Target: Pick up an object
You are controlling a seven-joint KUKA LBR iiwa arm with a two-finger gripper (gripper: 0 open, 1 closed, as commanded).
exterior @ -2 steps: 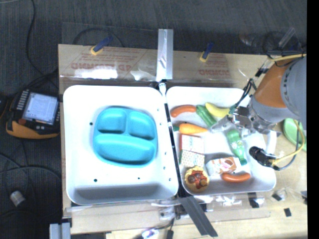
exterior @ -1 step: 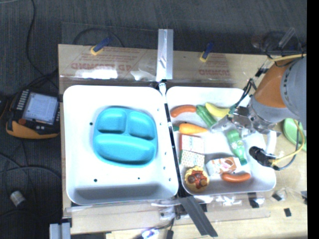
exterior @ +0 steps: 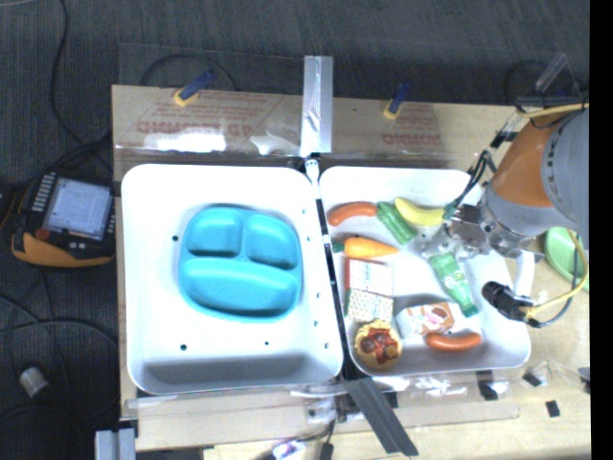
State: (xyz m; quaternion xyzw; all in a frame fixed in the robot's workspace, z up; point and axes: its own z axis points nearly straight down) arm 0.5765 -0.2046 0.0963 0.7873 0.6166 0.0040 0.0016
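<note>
Green bottle lies flat, long axis slanting toward lower right

Blue divided tray in left bin, handheld screen device (off-bench, left)

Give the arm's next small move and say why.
Probably lower the tool a little onto the green bottle in the right bin. It hovers by the bottle's top end, holding nothing visible, and the bottle lies apart from the banana.
</note>
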